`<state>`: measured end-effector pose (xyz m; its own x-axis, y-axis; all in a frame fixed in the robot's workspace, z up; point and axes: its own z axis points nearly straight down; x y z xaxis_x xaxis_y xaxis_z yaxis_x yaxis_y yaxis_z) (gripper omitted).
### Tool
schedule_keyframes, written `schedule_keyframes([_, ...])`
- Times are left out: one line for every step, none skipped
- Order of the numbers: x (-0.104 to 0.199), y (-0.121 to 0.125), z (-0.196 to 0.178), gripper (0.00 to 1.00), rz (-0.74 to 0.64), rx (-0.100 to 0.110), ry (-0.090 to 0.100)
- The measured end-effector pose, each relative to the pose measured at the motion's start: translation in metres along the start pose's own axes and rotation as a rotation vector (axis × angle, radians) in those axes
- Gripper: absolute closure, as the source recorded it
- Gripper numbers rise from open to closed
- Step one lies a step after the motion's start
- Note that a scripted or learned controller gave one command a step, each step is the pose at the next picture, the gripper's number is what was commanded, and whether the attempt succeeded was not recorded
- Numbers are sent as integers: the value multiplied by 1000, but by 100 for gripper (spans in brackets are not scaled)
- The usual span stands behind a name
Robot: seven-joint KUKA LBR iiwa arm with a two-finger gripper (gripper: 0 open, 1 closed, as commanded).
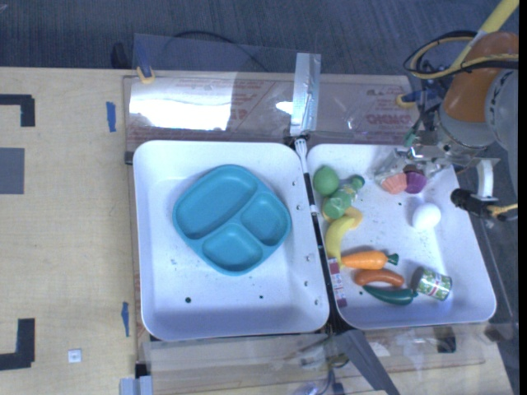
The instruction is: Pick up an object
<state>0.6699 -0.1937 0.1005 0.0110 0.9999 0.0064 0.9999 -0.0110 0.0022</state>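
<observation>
Low over the far right corner of the right bin, the end effector sits at the end of the grey arm with its orange band, right above a small huddle of toys. Whether it is parted or clenched I cannot tell, since the metal parts blur together at this slant. Nothing is visibly lifted, so the pick looks not yet done: every toy appears to rest on the bin floor, and the grasp and the raise are still to come.

Closest candidates are the purple piece and the pink-orange piece, touching each other just beneath the end effector. A white egg lies near, a little toward the front. Further off along the bin's left wall sit a green pear, a yellow banana, a carrot, a chilli pair (red over green) and a small can.

The left bin holds a blue divided plate, well apart from the arm.
</observation>
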Motion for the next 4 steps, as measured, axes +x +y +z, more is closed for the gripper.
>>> schedule_keyframes([6,-14,6,0,-70,-16,-13])
schedule_keyframes([36,-43,1,0,19,3,-5])
schedule_keyframes([36,-43,-9,100,19,0,-5])
schedule_keyframes([69,-7,-76,100,288,-3,-7])
